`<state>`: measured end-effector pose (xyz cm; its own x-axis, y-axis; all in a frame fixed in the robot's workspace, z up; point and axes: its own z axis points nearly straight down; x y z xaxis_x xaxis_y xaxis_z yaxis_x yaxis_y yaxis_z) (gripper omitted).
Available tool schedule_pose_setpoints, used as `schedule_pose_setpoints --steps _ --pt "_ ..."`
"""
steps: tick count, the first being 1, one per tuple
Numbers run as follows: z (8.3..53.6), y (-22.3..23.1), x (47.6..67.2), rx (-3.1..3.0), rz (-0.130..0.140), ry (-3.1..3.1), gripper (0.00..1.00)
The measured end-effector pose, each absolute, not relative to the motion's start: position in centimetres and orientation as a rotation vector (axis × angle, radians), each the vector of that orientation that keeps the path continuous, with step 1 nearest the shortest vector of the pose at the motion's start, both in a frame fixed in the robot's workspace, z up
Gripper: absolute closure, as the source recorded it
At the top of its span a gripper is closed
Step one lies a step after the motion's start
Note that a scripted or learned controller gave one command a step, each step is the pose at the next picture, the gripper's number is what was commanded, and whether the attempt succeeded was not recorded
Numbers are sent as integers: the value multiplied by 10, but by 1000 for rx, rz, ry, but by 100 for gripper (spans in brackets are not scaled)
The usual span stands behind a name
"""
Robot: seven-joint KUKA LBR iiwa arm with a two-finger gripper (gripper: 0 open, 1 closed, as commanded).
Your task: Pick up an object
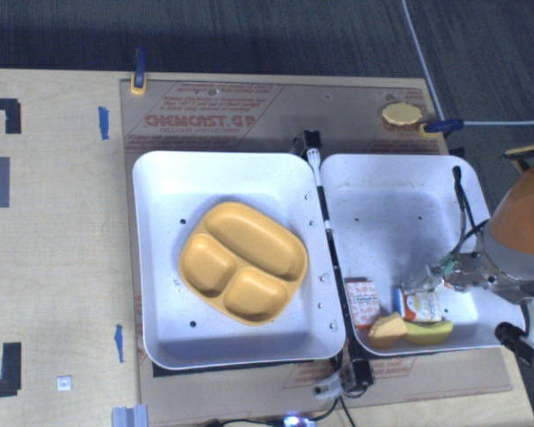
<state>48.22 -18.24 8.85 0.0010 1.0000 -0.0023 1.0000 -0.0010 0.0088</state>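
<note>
Bunched just left of my end effector (pixel 445 274), whose opening I cannot tell, the small packet (pixel 420 305) and banana (pixel 427 332) sit within reach.

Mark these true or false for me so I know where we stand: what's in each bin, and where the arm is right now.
1. The yellow divided tray lies in the left bin. True.
2. The tray has five compartments. False: three show.
3. The small red-and-white packet lies in the right bin, near the divider. True.
4. The yellow-green fruit-like piece sits at the right bin's far edge. False: it lies along the near edge.
5. The gripper is over the left bin. False: it is over the right bin, just above the items at the near edge.
</note>
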Motion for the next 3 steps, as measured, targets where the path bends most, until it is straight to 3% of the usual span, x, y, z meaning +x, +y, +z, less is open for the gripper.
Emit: schedule_pose_setpoints --steps 1,2,3 --pt "100 -108 511 2218 2 2221 100" --pt "100 -108 511 2219 1 2221 0" --pt "86 -95 484 2218 4 2219 0"
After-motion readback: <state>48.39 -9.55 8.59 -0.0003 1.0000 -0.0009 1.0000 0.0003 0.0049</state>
